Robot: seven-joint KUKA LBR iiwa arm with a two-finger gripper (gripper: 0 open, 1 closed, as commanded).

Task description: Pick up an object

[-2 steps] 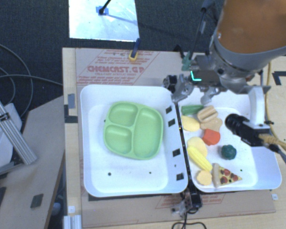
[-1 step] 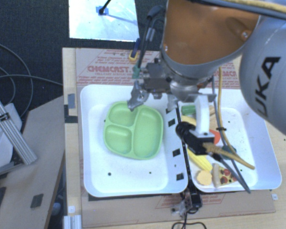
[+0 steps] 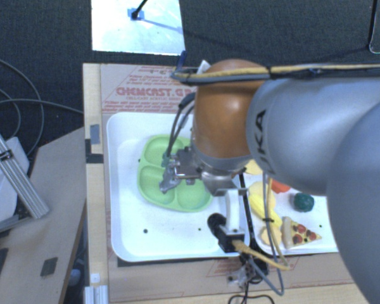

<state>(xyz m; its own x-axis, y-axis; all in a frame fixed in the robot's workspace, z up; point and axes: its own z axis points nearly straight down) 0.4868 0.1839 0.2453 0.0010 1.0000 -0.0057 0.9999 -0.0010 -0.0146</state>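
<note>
A light green divided plate (image 3: 153, 170) lies in the left bin (image 3: 117, 195). My gripper (image 3: 171, 177) hangs low over the plate's right side, below the orange band of the arm (image 3: 225, 125). The arm hides much of the plate's right half. In the right bin lie a yellow banana (image 3: 261, 200), a pizza slice toy (image 3: 299, 233), a dark green ball (image 3: 303, 201) and a small orange piece (image 3: 280, 186), all partly covered by the arm.
The white wall between the two bins (image 3: 231, 211) runs just right of the gripper. Black and yellow cables (image 3: 240, 246) hang from the wrist over the front rim. A cardboard sheet (image 3: 142, 87) lies under the bins.
</note>
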